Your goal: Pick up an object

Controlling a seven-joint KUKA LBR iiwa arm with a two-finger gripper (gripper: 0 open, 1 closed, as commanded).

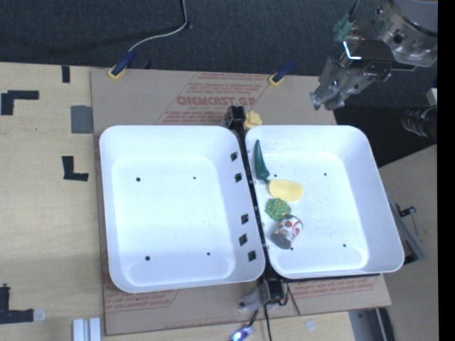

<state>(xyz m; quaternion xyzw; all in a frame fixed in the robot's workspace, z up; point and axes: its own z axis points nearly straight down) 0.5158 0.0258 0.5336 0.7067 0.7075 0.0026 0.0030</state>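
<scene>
Above the right bin's (355, 144) far corner, the gripper (334, 91) hangs clear of the objects, its grip state indiscernible.

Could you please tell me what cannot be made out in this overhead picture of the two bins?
- Gripper: blurred, so its opening is unreadable.
- Arm: cut off by the top edge.
- Small can: label too small to read.
- Green ball: hides part of the yellow piece.
- Teal piece: against the right bin wall, its shape unclear.
</scene>
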